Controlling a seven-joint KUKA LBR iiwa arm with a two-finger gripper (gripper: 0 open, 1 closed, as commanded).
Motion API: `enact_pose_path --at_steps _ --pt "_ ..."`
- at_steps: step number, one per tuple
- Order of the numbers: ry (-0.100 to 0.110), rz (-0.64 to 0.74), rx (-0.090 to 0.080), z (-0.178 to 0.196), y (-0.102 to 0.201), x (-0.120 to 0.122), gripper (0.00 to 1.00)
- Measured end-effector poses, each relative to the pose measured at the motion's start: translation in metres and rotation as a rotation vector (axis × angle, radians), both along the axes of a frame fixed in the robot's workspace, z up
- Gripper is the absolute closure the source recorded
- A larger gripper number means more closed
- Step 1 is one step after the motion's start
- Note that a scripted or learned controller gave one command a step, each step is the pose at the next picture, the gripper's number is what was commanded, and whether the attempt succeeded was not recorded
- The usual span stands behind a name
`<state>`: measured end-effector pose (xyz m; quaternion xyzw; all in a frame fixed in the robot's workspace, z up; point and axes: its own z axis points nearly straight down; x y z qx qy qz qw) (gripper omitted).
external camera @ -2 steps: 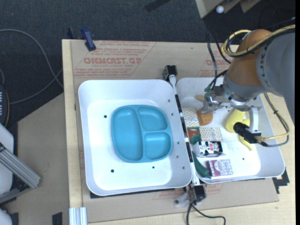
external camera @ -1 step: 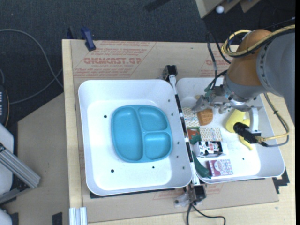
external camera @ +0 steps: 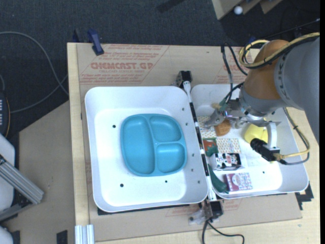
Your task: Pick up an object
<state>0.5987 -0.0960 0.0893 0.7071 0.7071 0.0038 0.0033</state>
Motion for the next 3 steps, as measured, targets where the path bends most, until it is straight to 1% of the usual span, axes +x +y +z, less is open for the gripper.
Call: enact_pose_path --at_steps 1,2,3 --pt "-0.002 0.000 -0.002 0.011 0.000 0.001 1.00" --pt "-0.001 0.000 -0.002 0.010 0.000 0.000 0.00" --pt "-0.001 0.001 -0.002 0.001 -0.009 0.060 0.00"
